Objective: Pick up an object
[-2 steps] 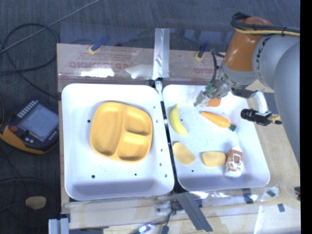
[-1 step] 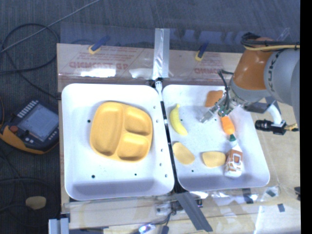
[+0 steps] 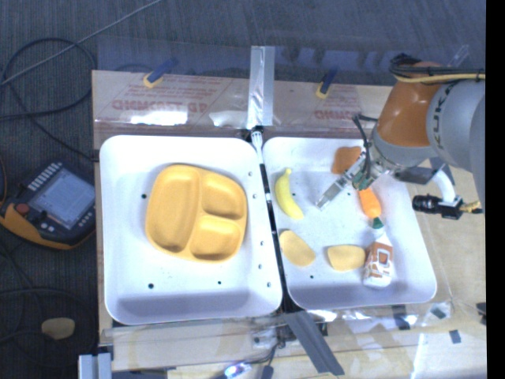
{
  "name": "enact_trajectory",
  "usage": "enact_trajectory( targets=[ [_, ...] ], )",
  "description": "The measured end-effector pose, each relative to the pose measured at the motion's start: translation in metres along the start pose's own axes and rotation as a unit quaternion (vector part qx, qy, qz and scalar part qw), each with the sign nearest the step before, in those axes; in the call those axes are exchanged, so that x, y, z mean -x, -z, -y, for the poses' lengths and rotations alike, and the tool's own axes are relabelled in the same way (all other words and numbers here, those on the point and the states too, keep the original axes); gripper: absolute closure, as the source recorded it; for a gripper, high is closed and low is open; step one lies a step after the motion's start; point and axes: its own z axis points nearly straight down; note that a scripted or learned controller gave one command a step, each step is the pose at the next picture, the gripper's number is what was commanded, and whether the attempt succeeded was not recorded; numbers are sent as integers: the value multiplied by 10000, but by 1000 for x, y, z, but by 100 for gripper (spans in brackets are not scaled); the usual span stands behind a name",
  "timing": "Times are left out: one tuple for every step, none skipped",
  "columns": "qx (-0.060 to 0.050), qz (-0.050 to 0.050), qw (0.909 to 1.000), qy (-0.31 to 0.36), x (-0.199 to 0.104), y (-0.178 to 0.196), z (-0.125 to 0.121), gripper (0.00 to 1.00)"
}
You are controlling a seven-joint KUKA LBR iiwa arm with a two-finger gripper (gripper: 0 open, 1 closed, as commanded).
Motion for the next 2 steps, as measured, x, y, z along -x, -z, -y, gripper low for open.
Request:
enact_trajectory(
  targets=[
    [-98,-51,9998,-191,-10,0,-42,0],
    [-76,-83,9999,-105,48,27,-6,0]
  ],
)
